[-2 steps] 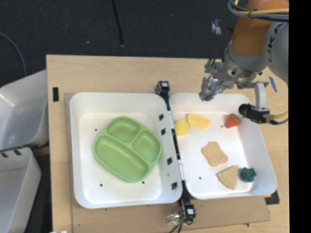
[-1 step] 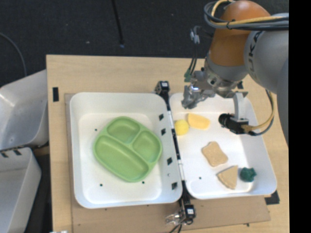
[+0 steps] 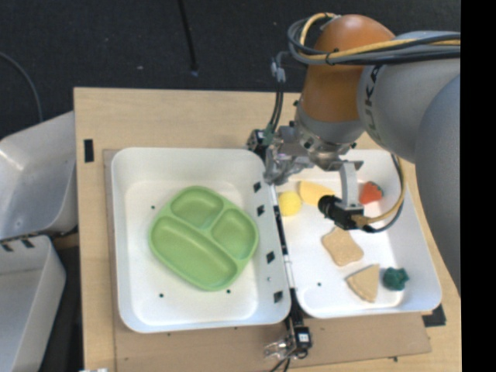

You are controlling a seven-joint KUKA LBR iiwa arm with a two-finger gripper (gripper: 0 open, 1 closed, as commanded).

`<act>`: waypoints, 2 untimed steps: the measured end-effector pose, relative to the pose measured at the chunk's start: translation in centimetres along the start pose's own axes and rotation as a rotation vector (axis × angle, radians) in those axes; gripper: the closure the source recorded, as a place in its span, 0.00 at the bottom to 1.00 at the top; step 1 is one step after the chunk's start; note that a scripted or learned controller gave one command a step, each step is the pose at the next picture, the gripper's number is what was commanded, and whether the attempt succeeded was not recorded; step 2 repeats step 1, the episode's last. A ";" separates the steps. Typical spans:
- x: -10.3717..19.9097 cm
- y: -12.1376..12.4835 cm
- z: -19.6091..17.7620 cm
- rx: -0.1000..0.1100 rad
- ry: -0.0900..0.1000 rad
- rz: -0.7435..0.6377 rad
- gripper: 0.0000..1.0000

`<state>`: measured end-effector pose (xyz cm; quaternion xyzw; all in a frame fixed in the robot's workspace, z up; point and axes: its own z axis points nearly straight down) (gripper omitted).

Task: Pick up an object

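Several food bits crowd the right bin [image 3: 422, 242], so my pincer [image 3: 291, 173] hangs near the yellow piece [image 3: 289, 203]; grip state can't tell.

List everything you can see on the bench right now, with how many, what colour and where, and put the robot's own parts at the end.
bins: 2, white, side by side on the bench
divided plate: 1, green, left bin, middle
round piece: 1, yellow, right bin, near the divider
wedge: 1, pale yellow, right bin, under the wrist
red-and-white piece: 1, right bin, upper right
bread slice: 1, tan, right bin, centre
triangular piece: 1, tan, right bin, front
small lump: 1, dark green, right bin, front right corner
bench: 1, light wood, under both bins
arm: 1, grey with orange band, over the right bin
gripper: 1, metal, above the divider's far end
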<state>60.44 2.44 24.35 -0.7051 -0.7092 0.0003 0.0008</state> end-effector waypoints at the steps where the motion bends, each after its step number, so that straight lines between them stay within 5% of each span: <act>1: 4.9 -1.2 1.0 -0.001 0.000 -0.001 1.00; 2: 4.9 -1.2 1.0 -0.001 0.000 -0.001 1.00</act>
